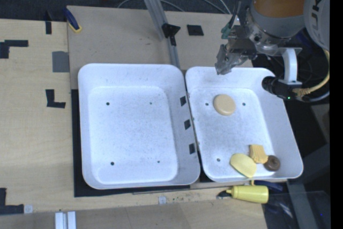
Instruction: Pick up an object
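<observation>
Over the right bin's (278, 115) far edge, the gripper (224, 66) is hung above a round tan disc (224, 104).
Nothing is seen between the fingers; their spread cannot be told. The disc is judged light, stiff and smooth, best pinched across its width. A yellow lump (243, 164) is left near the front corner.

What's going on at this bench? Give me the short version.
A grey KUKA arm with an orange band reaches in from the right, set to pick up an object. Its gripper hangs over the far edge of the right bin, with nothing visible between its fingers. That bin holds a round tan disc near the middle, and a yellow piece, a small tan block and a dark brown ring clustered at the near corner. The left bin sits alongside.
</observation>
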Motion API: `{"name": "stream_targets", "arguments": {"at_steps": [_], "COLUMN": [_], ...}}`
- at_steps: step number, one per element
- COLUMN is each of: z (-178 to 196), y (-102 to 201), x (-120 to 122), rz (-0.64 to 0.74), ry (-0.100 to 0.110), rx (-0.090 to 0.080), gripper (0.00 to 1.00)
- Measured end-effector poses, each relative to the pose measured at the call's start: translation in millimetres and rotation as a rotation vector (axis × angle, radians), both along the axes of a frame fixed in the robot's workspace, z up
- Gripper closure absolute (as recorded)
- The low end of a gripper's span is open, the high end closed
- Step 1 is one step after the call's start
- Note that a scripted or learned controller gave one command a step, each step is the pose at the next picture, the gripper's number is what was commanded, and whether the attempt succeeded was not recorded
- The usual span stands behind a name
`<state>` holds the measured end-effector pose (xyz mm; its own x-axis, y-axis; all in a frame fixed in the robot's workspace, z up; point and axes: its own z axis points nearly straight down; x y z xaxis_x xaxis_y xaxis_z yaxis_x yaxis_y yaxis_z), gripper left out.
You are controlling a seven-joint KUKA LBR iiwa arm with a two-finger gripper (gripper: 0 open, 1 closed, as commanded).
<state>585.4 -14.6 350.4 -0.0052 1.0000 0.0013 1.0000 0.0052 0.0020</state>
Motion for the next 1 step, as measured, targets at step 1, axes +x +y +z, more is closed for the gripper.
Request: {"name": "stream_targets", "arguments": {"at_steps": [1], "z": [0.6], "y": [73.2], "x": [12.1], "rz": [-0.001], "ry": [0.003], "rx": [-0.001], "gripper": [1.00]}}
